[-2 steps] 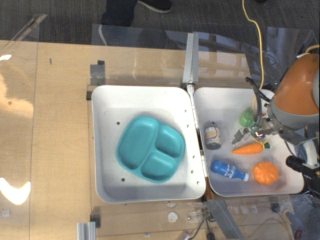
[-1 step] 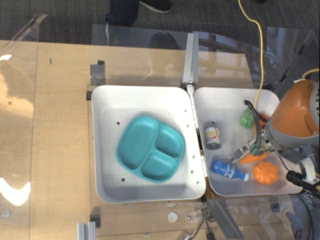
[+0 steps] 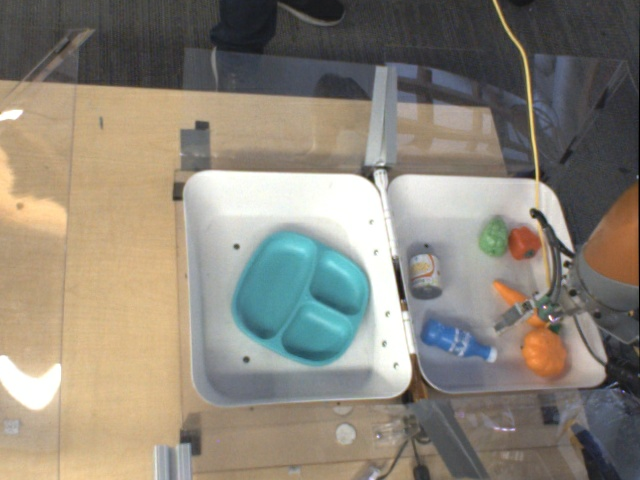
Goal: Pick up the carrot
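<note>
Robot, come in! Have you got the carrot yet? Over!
Gripper down in the right bin, at the carrot. Carrot lying on the bin floor, not lifted. Orange fruit close beside, blue bottle nearby.

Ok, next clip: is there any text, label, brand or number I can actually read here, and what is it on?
None can be read.
Small metal can with a printed label, right bin: print too blurred to read.
Blue plastic bottle with a white cap, right bin: pale marks on its side, too small to read.
Teal divided plastic tray, left bin: no text seen.
</note>
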Robot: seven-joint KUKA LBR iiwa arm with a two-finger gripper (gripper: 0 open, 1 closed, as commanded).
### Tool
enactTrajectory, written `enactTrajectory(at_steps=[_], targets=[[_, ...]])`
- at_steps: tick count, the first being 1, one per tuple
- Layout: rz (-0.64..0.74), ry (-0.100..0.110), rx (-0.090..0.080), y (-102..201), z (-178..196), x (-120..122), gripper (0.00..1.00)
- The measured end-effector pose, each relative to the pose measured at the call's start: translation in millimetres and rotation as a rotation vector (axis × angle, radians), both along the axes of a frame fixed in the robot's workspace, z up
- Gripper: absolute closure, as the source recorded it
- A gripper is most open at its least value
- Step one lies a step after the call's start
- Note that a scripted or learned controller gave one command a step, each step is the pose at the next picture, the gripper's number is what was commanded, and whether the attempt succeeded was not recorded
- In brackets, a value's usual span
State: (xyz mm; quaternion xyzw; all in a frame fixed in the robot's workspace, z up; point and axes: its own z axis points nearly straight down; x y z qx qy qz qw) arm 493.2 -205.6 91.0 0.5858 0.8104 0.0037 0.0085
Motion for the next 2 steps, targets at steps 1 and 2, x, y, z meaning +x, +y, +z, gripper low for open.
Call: enactTrajectory(at_steps=[1, 2], targets=[[0.010, -0.021, -0.007, 2, 15, 8, 1.00], [0.029, 0.003, -0.001, 51, 97, 47, 1.00]])
